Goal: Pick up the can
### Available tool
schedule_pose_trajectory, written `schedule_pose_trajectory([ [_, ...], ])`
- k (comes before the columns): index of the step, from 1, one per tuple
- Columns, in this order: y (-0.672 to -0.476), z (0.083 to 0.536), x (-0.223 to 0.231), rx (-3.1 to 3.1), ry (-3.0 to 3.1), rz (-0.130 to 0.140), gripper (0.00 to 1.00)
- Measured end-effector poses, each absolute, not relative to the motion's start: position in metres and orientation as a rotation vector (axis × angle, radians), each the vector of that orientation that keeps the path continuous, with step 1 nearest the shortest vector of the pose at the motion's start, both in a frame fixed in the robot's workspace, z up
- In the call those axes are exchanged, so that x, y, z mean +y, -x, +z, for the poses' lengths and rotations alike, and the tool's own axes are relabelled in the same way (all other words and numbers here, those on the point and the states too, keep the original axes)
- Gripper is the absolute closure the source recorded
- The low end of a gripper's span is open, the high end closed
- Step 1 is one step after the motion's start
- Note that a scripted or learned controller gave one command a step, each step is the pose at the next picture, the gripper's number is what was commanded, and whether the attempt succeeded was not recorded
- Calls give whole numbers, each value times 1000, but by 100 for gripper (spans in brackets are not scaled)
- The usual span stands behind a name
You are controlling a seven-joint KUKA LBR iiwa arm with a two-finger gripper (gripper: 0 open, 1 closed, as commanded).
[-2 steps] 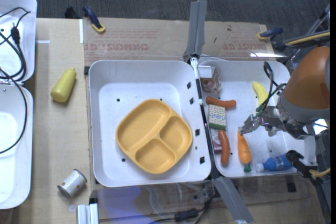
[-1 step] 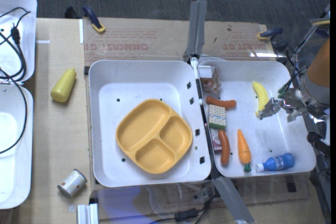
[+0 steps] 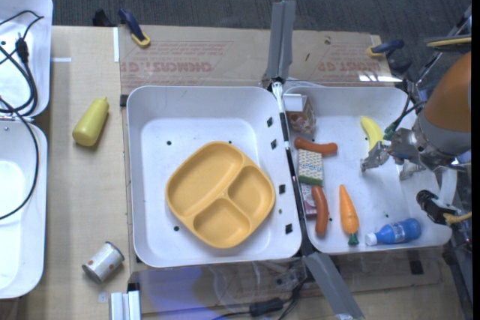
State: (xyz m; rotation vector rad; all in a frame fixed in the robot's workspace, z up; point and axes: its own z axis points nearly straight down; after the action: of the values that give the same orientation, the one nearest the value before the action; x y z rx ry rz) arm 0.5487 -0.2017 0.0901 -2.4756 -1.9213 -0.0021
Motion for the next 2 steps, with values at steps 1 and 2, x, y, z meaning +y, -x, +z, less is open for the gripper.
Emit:
schedule_pose_trajectory([
  [1, -580, 90, -200, -1525, 2730, -1, 0],
  [2, -623, 177, -192, -1607, 2700, 4, 0],
])
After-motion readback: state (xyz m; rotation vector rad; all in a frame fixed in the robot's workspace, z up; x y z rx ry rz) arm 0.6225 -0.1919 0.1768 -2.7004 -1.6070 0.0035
